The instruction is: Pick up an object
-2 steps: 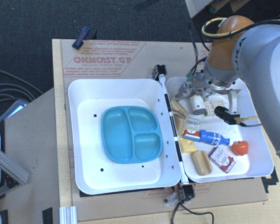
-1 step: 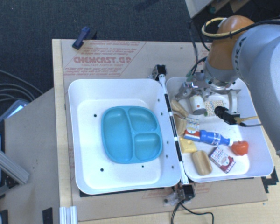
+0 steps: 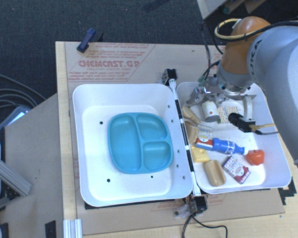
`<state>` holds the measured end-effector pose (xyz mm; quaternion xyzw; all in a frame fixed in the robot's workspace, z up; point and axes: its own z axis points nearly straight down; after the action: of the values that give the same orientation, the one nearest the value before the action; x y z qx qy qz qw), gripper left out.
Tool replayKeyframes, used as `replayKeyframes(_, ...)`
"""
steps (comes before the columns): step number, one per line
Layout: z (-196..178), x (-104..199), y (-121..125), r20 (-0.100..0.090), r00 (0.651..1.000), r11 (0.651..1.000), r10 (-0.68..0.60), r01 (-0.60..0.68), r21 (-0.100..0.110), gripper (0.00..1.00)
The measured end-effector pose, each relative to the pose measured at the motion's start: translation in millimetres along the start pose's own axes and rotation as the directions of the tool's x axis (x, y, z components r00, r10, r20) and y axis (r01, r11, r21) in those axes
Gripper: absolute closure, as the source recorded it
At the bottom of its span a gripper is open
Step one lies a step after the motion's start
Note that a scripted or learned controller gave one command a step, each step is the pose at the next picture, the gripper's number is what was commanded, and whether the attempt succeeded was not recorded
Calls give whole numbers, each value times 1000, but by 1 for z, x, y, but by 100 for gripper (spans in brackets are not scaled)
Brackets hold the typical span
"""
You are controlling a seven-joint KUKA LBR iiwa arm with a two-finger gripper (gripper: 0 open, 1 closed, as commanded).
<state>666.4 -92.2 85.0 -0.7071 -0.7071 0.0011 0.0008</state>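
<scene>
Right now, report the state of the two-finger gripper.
Two-finger gripper: low over the far end of the right white bin, above a small white cylindrical container; open or shut cannot be told, no grasp visible.

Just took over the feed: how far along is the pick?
Nothing looks picked yet. The gripper is down over the back of the right bin, near a small white cylinder; whether it grips anything is unclear. Left: a confirmed grasp and lift. The blue tray sits in the left bin.
</scene>
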Motion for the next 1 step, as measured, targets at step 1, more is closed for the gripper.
replayKeyframes(1,0,-4,0,0,1000,1000,1,-1,-1,0)
